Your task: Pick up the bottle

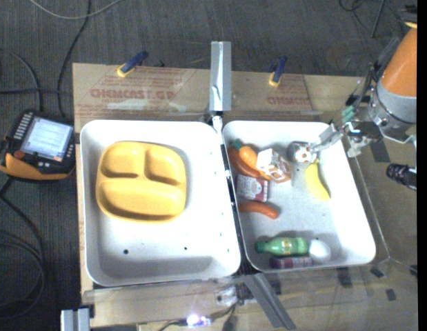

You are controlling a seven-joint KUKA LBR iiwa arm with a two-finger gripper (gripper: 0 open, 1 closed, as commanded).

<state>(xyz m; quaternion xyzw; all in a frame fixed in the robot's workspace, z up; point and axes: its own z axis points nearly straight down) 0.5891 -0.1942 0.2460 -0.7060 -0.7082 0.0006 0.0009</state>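
Green and lying on its side, the bottle [287,245] rests near the front wall of the right bin [359,205], with a white round thing [319,250] touching its right end and a dark flat object [290,261] just beside it toward the wall. Our arm [399,81] comes in from the right, and the gripper [316,148] hangs over the back of this bin, well apart from the bottle. We cannot tell if the jaws are open or closed; at this slant they are too small, and nothing shows between them.

We judge that several things can go wrong from here. The gripper is above a small cluster: a banana [317,181], a white and orange packet [272,164], a carrot [245,156] and a red sausage [259,209] lie near. If we descend here, we may catch one of these in place of the bottle, or push them about.

The bottle itself is round and smooth, we think, so it can roll away when one finger touches it first. It lies close to the bin wall, so a finger may strike the rim or the dark object. The white thing at its end may also be pinched together with it.

The yellow tray [142,179] in the left bin [89,205] is far from all this.
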